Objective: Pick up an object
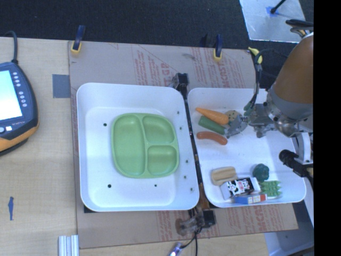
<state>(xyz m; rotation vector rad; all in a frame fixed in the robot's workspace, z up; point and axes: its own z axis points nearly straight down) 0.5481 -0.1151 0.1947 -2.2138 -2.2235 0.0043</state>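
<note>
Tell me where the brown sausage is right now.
The brown sausage lies in the right white bin, near its left wall, just below the green vegetable and orange carrot.

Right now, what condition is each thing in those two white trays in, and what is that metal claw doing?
Gripper: low in the right bin, by the carrot.
Green divided plate: flat in the left bin, compartments bare.
Carrot: lying flat, its end at the gripper.
Green pickle: lying beside the carrot.
Sausage: lying loose.
Bread roll: lying flat.
Milk carton: on its side.
Broccoli: resting near the carton.
</note>
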